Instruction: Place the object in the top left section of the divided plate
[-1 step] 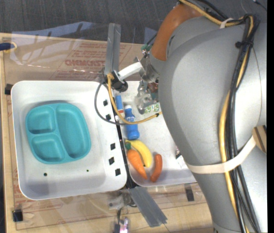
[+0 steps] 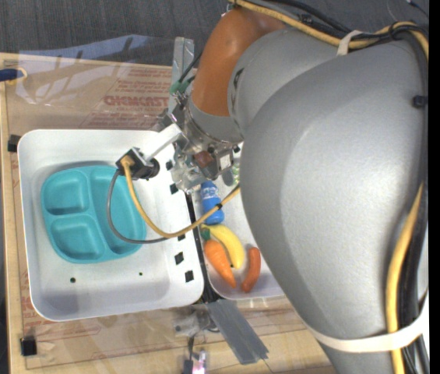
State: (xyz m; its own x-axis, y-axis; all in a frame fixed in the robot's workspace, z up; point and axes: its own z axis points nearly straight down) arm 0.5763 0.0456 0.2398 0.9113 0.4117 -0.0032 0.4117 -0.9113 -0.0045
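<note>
End effector [image 2: 204, 170] sits low over the divider between the two bins, above the right bin's toys; finger state: cannot tell. A blue object [image 2: 209, 195] lies just below it. Teal divided plate [image 2: 87, 213] lies to its left, in the left bin [image 2: 33, 150]; target section faces the far corner.

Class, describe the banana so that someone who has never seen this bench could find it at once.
Start at the right-hand white bin, the one partly under the big grey arm. Near its front lies a small heap of toy food beside the wall between the two bins. The banana is the curved yellow piece, lying against the orange carrot and just below a blue object.
</note>
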